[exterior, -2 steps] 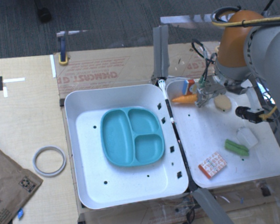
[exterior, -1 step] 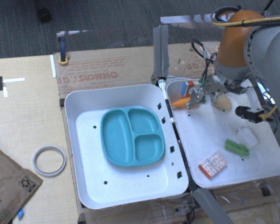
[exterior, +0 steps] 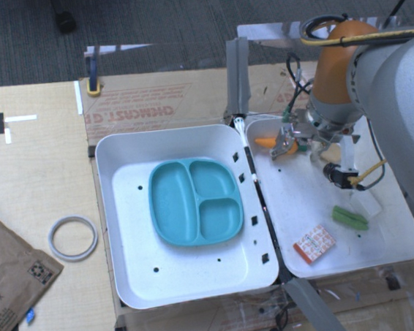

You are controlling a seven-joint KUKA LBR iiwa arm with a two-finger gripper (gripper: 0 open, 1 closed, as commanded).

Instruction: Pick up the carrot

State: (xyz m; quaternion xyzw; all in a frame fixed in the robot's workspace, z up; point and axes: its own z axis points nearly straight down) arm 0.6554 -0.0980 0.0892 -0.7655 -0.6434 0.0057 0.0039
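Looking down from the camera view, you have the carrot (exterior: 266, 142) lying in the far left corner of the right bin (exterior: 392, 252), close against the wall (exterior: 253, 165) that divides the two bins. The tool (exterior: 288, 144) sits right at the carrot's near end, with the orange-banded arm (exterior: 340, 63) coming in over the bin's far side. Whether the tool is wide, narrow or closed on the carrot cannot be told from here; the wrist and cabling hide it.

To do this step well, I judge you should centre the tool across the carrot's thick middle rather than its tip, since a tapered shape tends to squirt out of a pinch. Watch the corner: the wall leaves little room on that side, so a lift straight up looks safer than a drag. Check that the carrot rises with the tool before you count it as picked.

Elsewhere in that bin lie a green piece (exterior: 349, 218) and a red-and-white patterned packet (exterior: 314, 244), both well apart from the carrot. The left bin (exterior: 123, 206) holds a teal divided plate (exterior: 195, 200).

For writing, the cardboard (exterior: 141, 102) beyond the bins carries red print, upside down and partly cut off, beginning "CHEMCAST". A brown box (exterior: 8, 270) at the left edge of the bench shows "BOX".
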